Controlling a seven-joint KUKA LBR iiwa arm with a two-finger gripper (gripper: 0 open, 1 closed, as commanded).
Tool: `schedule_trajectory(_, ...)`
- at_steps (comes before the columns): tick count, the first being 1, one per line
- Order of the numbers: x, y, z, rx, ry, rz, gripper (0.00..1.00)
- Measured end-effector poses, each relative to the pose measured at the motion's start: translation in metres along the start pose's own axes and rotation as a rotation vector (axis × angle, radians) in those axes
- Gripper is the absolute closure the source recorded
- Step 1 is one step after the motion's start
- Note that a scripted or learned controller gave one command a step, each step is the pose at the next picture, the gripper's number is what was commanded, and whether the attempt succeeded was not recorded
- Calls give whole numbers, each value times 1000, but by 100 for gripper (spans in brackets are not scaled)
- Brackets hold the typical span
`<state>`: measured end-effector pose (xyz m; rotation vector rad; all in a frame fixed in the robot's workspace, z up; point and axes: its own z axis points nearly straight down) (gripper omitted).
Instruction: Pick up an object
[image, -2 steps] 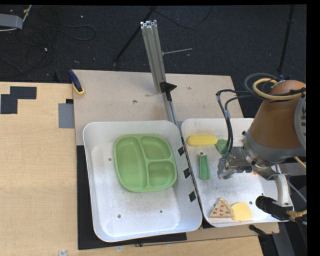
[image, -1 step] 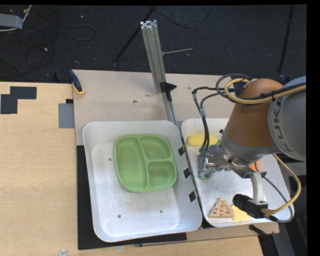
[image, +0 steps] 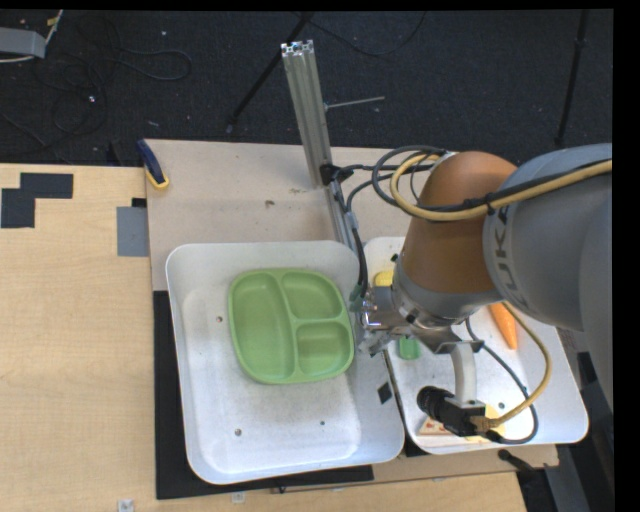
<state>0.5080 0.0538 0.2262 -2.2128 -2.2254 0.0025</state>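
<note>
In the left bin (image: 260, 440) lies a green plate (image: 285, 325), flat, with three compartments. The gripper (image: 368, 318) is low at the plate's right rim, near the wall between the two bins. I cannot tell whether it is spread or pressed together. Behind it, a small green piece (image: 407, 348) lies in the right bin (image: 560, 420). The step in hand seems to be the reach for a grasp. Next, the gripper needs a firm hold on the rim, then a lift.

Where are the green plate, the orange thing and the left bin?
green plate (image: 262, 312): camera view, its large compartment.
orange thing (image: 504, 326): camera view, its middle.
left bin (image: 270, 425): camera view, its bare floor.
</note>
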Motion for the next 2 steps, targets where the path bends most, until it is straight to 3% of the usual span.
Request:
schedule_trajectory(1, 43, 5, -3, 0, 0, 0, 100)
schedule_trajectory(2, 41, 5, -3, 1, -2, 3, 0)
